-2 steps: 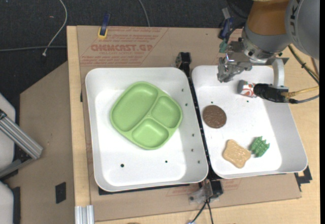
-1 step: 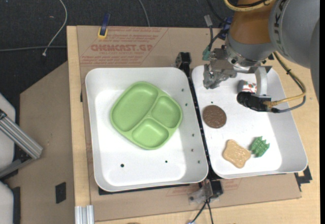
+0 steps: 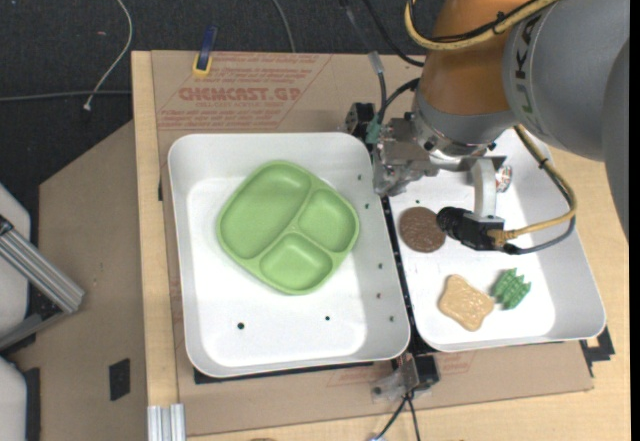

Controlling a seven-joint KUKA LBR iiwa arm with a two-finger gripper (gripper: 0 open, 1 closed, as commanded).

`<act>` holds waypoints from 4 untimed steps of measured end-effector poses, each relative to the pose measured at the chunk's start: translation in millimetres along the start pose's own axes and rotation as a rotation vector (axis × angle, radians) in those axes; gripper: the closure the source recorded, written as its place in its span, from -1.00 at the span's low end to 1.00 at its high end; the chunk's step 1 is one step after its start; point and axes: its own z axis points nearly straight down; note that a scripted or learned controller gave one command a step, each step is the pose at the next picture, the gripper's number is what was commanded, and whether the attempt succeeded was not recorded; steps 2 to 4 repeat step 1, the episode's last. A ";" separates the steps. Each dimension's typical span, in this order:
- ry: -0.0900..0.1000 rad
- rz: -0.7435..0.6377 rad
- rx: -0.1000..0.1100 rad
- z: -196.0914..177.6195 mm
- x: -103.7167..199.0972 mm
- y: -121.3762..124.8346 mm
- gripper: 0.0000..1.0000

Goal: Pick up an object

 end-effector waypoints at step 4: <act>-0.001 0.002 0.002 15.1 46.1 -27.4 1.00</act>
